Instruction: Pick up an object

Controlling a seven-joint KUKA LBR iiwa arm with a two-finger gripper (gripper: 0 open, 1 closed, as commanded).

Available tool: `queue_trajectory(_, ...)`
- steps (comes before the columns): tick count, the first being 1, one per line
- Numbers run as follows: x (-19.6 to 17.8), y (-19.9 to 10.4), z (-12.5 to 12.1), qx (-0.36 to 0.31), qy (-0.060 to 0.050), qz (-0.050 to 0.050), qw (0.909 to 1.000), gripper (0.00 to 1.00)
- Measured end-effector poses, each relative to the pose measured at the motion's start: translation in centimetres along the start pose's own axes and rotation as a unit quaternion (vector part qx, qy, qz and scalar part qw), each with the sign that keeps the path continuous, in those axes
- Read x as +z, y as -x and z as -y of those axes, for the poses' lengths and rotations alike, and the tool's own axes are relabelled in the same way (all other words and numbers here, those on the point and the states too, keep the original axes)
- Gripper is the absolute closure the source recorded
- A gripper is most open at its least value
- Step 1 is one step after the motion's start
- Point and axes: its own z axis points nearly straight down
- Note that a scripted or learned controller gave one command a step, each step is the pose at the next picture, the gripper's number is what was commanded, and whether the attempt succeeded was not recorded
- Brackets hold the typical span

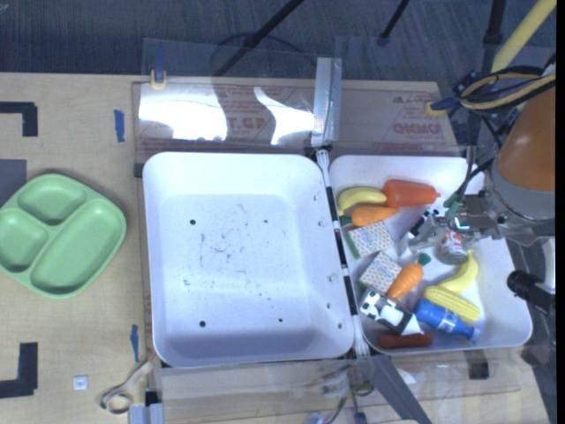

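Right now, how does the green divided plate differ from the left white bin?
The green divided plate is green and rounded; the left white bin is white and squarish. The plate is split into three compartments, while the bin is one open basin. The plate is clearly smaller and lies apart on the wooden bench, left of the bin. Both are shallow containers.

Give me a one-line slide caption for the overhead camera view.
KUKA arm's gripper hovers over the toy-filled right bin, near a yellow banana; beside it sit the left bin and a green plate.
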Motion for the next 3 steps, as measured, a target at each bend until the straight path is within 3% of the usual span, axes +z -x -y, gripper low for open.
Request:
queue_trajectory(1,11.8,-1.1,0.5,0.048,0.008,0.001,0.9988,0.0)
queue_trajectory(2,10.8,-1.2,0.5,0.048,0.008,0.0,0.9988,1.0)
queue_trajectory(3,-1.2,-6.5,-5.5,-0.036,0.001,0.001,0.9993,1.0)
